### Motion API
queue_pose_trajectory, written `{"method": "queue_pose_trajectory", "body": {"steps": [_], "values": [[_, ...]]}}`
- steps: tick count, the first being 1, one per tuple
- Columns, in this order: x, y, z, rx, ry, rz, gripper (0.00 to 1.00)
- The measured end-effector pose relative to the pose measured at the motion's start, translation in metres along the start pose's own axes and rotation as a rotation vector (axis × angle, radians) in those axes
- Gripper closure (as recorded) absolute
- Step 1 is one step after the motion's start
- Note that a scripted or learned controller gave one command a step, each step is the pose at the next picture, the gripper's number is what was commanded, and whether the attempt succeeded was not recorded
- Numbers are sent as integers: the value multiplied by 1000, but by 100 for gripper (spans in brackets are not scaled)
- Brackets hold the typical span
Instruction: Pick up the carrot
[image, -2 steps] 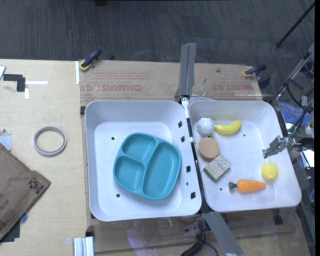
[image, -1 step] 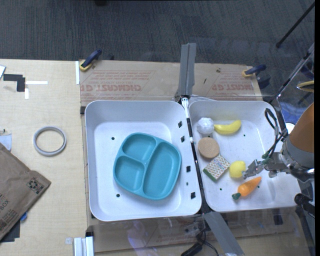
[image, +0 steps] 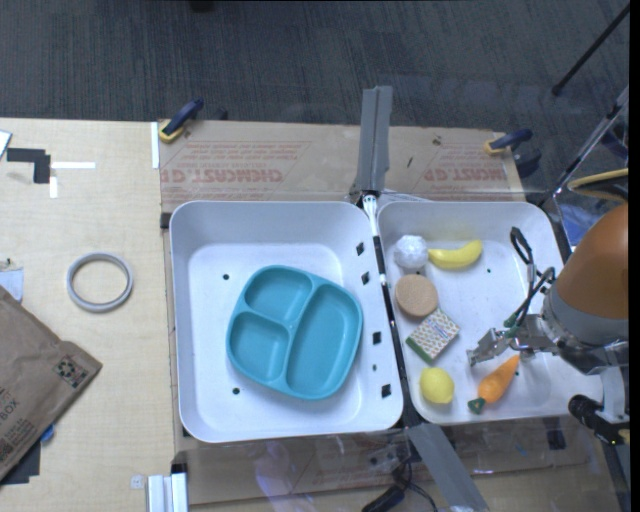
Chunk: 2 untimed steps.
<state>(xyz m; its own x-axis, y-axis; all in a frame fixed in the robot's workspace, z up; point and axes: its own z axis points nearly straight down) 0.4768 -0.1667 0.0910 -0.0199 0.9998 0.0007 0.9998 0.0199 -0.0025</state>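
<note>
Toward the lower right of the frame, the small orange plastic carrot (image: 497, 381) lies tilted, apparently light, rigid and slick; the claw (image: 489, 347), spread just above it, should pinch mid-body.

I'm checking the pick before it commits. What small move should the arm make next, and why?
Probably ease the tool a little toward the carrot and lower: it sits at the carrot's upper end, not around its middle.
</note>
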Motion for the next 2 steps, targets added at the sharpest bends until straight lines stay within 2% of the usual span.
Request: {"method": "queue_pose_trajectory", "body": {"steps": [1, 2], "values": [[0, 3, -11, -10, -2, 3, 100], [32, 2, -110, -1, -2, 185, 100]]}}
